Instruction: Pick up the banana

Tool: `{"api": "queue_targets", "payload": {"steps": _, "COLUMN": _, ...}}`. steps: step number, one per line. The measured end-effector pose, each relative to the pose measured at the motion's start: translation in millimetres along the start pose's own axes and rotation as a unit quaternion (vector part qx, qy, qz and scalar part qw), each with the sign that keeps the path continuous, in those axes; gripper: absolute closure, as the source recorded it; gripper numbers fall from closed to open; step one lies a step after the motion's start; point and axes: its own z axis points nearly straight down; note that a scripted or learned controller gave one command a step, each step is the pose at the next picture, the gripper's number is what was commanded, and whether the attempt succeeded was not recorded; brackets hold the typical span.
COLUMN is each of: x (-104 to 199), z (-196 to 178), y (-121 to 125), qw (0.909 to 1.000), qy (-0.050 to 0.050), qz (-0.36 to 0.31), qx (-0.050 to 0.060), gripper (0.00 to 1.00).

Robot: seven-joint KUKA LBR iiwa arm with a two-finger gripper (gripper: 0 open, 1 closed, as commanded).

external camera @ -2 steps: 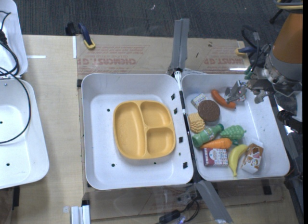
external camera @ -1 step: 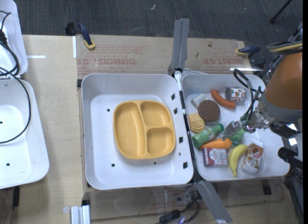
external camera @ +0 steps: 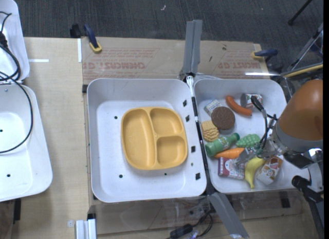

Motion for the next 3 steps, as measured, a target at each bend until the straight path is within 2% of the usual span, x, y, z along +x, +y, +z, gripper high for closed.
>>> {"api": "queue_targets", "payload": {"steps": 1, "x": 1.2, "z": -9.0, "y": 1.3, "qw": 1.0, "qy": 0.002, "qz": 0.001, "qx": 0.0, "gripper": 1.0}}
{"api": "queue_targets", "payload": {"steps": 2, "x": 1.4, "z": -9.1, "y": 1.4, "qw": 1.0, "qy": 0.002, "qz": 0.001, "qx": 0.0, "gripper": 0.0}}
{"api": "queue_targets", "payload": {"steps": 3, "x": -5.6, "z": 4.1, "y": 58.9, "qw": 0.9763, "qy": 0.001, "qz": 0.217, "qx": 0.004, "gripper": 0.0}}
